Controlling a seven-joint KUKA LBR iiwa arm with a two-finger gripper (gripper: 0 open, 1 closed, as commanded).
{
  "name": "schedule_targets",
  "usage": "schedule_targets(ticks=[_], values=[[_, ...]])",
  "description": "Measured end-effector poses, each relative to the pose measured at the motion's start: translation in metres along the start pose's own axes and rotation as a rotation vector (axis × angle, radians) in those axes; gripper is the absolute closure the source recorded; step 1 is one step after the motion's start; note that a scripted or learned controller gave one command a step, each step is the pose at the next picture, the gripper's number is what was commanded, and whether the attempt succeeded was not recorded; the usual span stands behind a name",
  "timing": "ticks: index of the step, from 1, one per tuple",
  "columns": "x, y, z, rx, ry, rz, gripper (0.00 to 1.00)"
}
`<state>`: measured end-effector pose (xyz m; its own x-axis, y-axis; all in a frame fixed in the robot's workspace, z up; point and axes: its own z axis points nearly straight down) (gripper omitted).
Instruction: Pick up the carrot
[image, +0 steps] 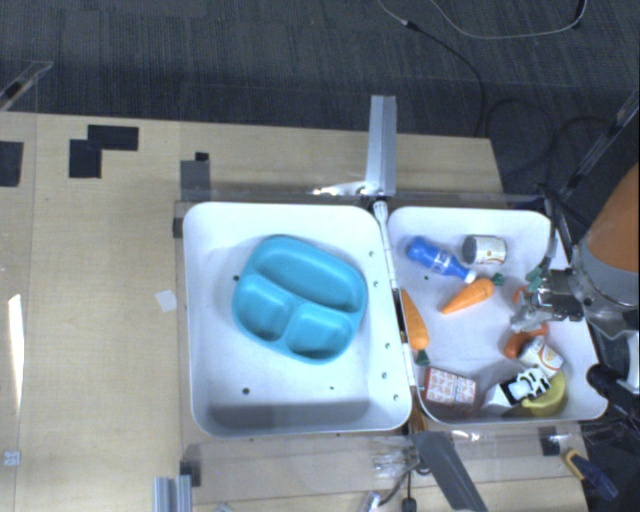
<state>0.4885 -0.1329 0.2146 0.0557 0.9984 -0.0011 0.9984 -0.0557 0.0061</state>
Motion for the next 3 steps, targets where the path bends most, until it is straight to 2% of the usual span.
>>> schedule_targets(ticks=[1, 2, 3], values=[[0.036, 0.043, 0.124, -0.009, 0.0, -0.054, 1.0], [0.069, 0.059, 0.004, 0.0, 0.001, -0.088, 1.0], [0.114, 0.017, -0.078, -0.001, 0.001, -0.168, 1.0]])
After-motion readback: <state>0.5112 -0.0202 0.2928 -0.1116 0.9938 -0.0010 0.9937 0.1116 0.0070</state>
